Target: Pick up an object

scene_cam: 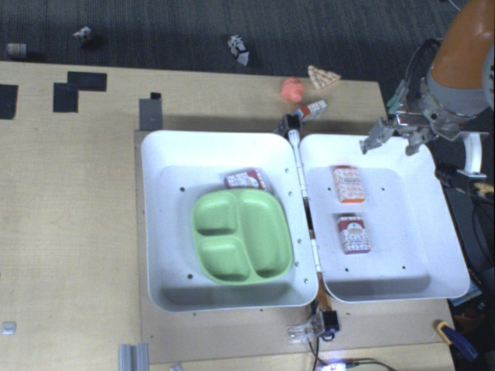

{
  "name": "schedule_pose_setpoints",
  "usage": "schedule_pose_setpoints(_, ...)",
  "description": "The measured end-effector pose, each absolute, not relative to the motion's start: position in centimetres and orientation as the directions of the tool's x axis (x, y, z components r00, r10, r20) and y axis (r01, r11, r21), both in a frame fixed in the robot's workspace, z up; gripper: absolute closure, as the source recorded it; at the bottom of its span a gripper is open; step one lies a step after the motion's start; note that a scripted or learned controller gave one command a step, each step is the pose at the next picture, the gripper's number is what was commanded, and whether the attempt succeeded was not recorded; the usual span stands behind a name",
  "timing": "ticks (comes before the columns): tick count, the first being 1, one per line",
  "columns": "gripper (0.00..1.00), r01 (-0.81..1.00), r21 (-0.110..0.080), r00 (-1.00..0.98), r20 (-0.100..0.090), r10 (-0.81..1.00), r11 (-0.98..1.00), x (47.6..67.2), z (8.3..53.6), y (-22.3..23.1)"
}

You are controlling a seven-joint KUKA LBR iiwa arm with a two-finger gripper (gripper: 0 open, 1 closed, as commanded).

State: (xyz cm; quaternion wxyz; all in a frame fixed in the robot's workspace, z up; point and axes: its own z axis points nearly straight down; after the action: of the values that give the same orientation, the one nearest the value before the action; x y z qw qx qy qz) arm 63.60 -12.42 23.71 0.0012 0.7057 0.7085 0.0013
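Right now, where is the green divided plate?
The green divided plate lies in the left bin, filling its middle, with a small red-and-white packet touching its far edge.

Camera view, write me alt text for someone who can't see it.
Seen from above, the arm's end effector hovers over the far edge of the right bin, which holds two small red-and-white packets. The left bin holds a green divided tray with another small packet behind it.
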Motion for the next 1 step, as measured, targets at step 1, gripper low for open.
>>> schedule_pose_setpoints(1, 0.00, 1.000, 0.003, -0.003, 0.000, 1.000, 0.003, 58.33, 9.02, -10.99)
